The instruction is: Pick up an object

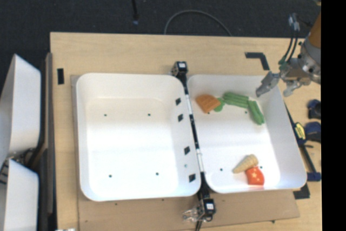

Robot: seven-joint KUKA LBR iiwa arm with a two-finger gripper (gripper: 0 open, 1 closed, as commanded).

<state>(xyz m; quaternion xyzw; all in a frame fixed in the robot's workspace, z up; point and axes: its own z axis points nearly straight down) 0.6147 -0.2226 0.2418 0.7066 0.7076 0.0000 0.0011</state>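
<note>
Two-finger gripper (280,85) sits over the far right corner of the right white bin (227,132), fingers spread apart, nothing between them. In that bin: a long green bent vegetable toy (244,104) nearest the gripper, an orange wedge (207,102) touching its left end, and a tan cone (246,163) beside a small red piece (255,176) near the front.

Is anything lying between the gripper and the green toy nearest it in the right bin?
Nothing visible does. The gripper hangs over the right bin's far right corner, and only bare white floor separates it from the green toy.
</note>
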